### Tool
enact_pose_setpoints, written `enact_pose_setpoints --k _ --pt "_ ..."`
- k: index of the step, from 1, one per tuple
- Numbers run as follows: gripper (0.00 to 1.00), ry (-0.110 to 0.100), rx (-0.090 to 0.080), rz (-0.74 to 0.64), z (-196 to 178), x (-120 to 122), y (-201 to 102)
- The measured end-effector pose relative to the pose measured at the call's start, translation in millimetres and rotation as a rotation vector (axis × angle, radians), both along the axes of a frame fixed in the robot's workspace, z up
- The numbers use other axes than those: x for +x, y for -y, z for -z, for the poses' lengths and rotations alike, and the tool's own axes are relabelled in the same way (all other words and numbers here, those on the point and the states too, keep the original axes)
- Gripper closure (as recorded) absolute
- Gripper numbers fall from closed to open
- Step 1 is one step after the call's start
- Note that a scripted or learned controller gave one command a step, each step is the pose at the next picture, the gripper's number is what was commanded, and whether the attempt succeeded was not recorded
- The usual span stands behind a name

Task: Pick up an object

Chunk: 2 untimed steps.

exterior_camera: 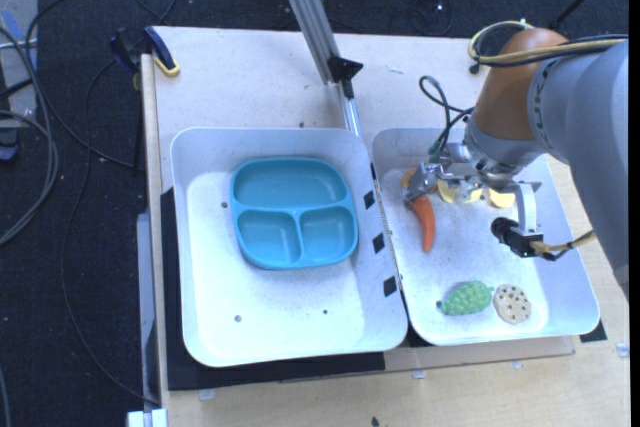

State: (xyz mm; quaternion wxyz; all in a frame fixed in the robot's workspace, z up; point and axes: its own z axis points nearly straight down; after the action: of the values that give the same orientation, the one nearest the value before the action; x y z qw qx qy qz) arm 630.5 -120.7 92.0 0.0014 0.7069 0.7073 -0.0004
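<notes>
We see the gripper (pixel 428 187) low in the right bin (pixel 570 255), fingers closed on the upper end of an orange carrot (pixel 426 221). The carrot's long axis runs near-vertical in view, tip pointing toward the bin's near edge. Yellow pieces (pixel 500 198) lie just beside the wrist; green broccoli (pixel 466 298) and a cookie (pixel 512 303) sit nearer. The left bin (pixel 200 245) holds a blue divided tray (pixel 295 212).
</notes>
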Motion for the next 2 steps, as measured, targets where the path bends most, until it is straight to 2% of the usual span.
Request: enact_pose_setpoints --k 1,2 --pt "1.0 0.005 -0.001 0.0 -13.4 1.5 0.2" --pt "1.0 0.005 0.002 -0.003 -73.1 3.0 -8.5"
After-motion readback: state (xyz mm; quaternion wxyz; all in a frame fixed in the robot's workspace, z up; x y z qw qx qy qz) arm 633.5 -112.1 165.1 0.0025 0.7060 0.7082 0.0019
